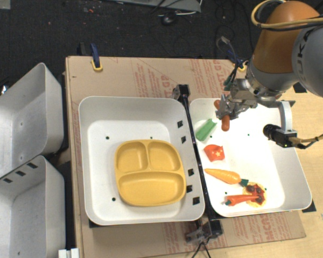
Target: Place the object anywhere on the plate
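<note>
Orange sausage (225, 123) gripped in end effector (226, 113) above right bin (290, 168); cardboard's red print unreadable.

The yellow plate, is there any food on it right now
No, the yellow plate in the left bin has all three compartments bare, while the carrot and red piece lie in the right bin.

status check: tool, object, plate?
Tool over right white bin, shut on small orange-brown sausage-shaped piece. Yellow compartment plate in left bin, bare. Divider between them.
</note>
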Controlling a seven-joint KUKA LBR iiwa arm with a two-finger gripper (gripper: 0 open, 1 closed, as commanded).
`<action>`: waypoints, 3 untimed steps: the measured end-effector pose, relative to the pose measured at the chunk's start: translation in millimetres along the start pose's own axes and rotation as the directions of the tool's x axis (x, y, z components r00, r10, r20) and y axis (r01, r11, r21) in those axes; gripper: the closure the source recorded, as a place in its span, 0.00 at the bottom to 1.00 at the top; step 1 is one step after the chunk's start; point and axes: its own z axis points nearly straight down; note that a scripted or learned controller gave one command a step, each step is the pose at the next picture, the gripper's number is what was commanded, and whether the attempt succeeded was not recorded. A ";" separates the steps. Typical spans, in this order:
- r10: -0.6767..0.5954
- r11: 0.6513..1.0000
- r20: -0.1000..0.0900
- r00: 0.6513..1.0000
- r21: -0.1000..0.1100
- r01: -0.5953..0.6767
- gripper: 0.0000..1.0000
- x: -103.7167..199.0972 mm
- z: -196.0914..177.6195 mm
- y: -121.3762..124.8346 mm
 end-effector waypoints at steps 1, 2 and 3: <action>-0.001 1.000 0.000 1.000 0.000 0.001 1.00 55.3 9.5 1.8; -0.001 1.000 -0.001 1.000 -0.002 0.001 1.00 110.3 0.2 -4.7; -0.001 1.000 0.000 1.000 0.001 0.001 1.00 165.2 14.6 -11.0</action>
